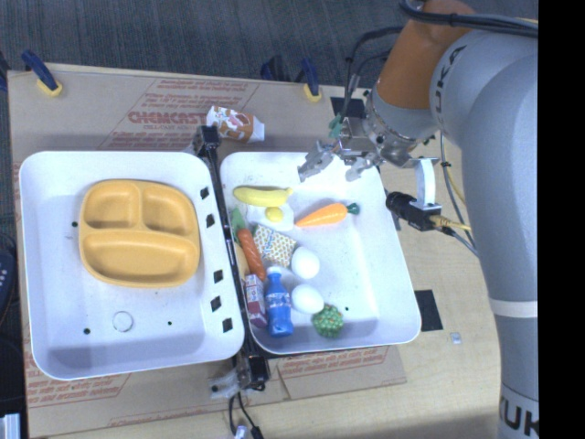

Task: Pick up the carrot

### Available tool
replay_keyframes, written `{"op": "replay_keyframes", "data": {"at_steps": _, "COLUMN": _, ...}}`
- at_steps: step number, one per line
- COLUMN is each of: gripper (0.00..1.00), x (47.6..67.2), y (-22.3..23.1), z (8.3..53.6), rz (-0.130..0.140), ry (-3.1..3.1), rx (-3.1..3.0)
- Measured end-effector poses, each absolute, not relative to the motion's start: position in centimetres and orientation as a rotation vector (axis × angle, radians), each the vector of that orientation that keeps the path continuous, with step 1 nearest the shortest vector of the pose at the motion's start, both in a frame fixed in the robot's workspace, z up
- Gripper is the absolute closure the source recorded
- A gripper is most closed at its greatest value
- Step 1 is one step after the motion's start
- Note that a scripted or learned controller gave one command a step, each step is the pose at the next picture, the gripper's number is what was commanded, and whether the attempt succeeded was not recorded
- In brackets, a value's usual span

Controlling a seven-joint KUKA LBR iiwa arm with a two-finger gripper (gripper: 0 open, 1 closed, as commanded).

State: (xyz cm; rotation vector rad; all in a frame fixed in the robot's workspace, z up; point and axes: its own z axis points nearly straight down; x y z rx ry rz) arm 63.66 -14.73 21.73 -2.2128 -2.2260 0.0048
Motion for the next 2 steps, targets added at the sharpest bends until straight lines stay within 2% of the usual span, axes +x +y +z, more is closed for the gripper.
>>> {"op": "replay_keyframes", "data": {"at_steps": 1, "gripper": 0.00, "x": 62.3, "y": -18.6, "z": 9.5, "rz": 0.003, "ry": -2.612, "rx": -1.737}}
{"op": "replay_keyframes", "data": {"at_steps": 2, "gripper": 1.00, "x": 62.4, "y": -18.7, "z": 10.6, "rz": 0.004, "ry": -2.616, "rx": -1.734}}
